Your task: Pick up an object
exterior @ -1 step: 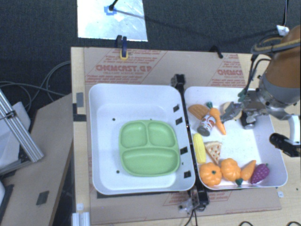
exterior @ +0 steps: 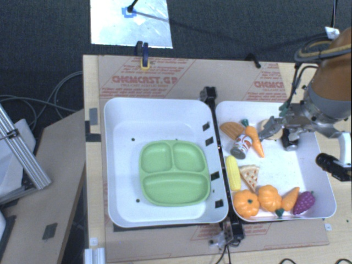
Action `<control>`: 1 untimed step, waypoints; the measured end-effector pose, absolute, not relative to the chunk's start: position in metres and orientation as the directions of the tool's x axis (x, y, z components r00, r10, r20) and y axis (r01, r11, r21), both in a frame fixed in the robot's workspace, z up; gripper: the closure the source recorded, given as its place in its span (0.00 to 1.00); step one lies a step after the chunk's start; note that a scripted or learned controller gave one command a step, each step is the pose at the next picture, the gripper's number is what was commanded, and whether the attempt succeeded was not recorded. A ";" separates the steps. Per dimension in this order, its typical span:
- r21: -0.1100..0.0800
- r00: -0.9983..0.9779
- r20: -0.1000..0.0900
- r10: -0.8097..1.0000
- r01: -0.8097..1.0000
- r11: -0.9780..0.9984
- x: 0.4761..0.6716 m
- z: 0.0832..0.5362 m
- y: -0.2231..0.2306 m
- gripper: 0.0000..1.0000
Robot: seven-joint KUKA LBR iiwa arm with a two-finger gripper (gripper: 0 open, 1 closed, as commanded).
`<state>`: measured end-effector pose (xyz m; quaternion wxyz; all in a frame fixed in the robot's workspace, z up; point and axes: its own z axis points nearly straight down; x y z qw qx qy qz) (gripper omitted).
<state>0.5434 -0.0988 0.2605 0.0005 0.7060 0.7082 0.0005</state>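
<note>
**Camera view: carrot under the gripper**

The carrot [exterior: 253, 140] lay in the right bin [exterior: 324, 199], beside the can [exterior: 242, 145]. It seemed light, stiff and slippery; mid-body was best to grasp. The gripper [exterior: 269, 129] hovered near, fingers open, empty.

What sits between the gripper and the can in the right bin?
Nothing visible blocks it. The gripper hovers just right of the carrot, which lies against the can; the carrot is the nearest thing on that side, so it may get nudged.

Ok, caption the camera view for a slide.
End effector poised over toy food in right bin; green tray in left bin.
</note>
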 end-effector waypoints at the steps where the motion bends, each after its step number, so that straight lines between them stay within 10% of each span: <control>1: -0.002 -0.001 0.001 1.000 1.000 0.001 0.534 0.212 -0.096 0.00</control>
